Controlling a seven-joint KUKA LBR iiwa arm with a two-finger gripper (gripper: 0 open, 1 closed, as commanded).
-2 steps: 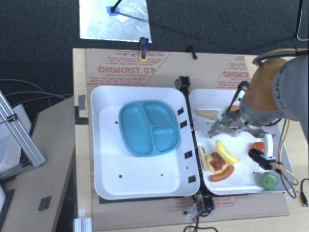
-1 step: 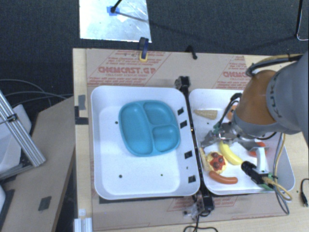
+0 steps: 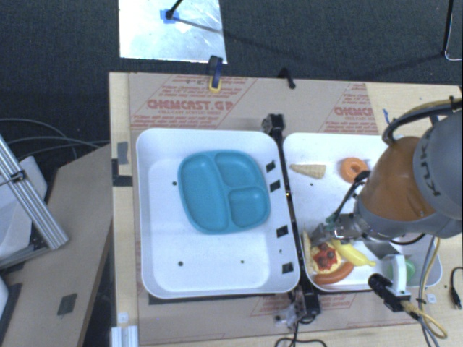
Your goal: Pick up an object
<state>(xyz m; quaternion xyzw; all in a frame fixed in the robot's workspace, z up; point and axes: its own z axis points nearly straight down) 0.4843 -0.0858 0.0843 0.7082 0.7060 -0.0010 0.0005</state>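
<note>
Banana (image 3: 356, 254) long axis points left-up to right-down | hand (image 3: 334, 231) beside it, grip unclear

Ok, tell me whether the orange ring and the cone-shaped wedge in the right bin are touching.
Apart. The camera view shows the orange ring and the cone-shaped wedge lying side by side with a plain strip of white floor of the right bin between them.

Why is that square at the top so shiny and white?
In the camera view, the silver sheet throws back the lamp light as glare, washing it pale; the white bins look bright too, while the arm is a little blurry.
</note>
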